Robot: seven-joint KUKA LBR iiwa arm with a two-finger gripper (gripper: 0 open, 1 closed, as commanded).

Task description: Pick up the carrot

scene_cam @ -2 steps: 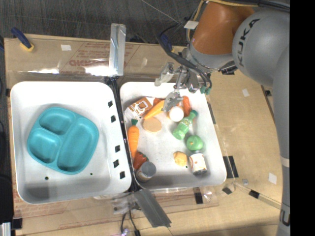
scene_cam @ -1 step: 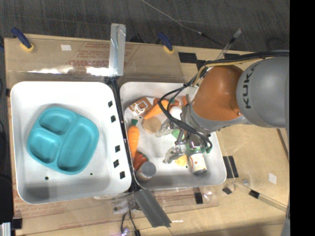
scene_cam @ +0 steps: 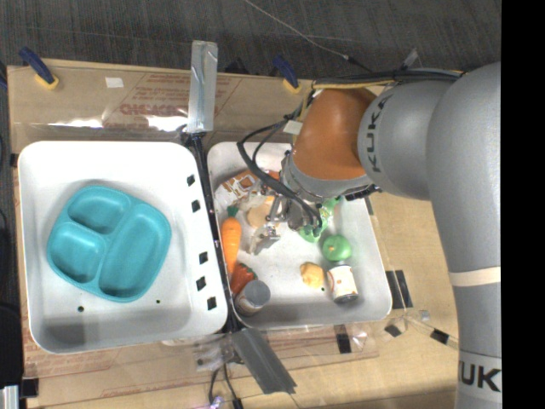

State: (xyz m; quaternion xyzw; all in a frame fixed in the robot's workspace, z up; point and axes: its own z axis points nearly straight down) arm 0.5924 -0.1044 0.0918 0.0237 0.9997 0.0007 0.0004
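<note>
The carrot (scene_cam: 230, 241) is lying in the right bin (scene_cam: 366, 309), pressed along that bin's left wall at about nine o'clock from the bin's middle, its length running toward twelve and six. The wall is leaving no open room on the carrot's nine o'clock side; on its three o'clock side a narrow strip of bare white floor is showing. At the carrot's six o'clock end a red item (scene_cam: 243, 275) is sitting just beside it, and a grey cylinder (scene_cam: 254, 294) is standing near the bin's six o'clock corner.

The hand (scene_cam: 266, 233) is hanging over the right bin just to the three o'clock side of the carrot, apart from it. Its metal parts are blurring into the clutter beneath, so whether the fingers are apart or together is something I cannot tell. The arm (scene_cam: 409, 135) is reaching in from three o'clock, and its orange band (scene_cam: 332, 135) is covering the bin's twelve o'clock part.

A green round fruit (scene_cam: 336, 247), a yellowish item (scene_cam: 312, 273) and a small can (scene_cam: 343, 284) are clustering toward four o'clock, leaving bare floor in the bin's middle. Items at twelve o'clock are partly hidden under the wrist and hard to name.

The left bin (scene_cam: 51, 164) is holding a teal divided plate (scene_cam: 109, 241). The tabletop (scene_cam: 111, 92) is showing at twelve o'clock.
</note>
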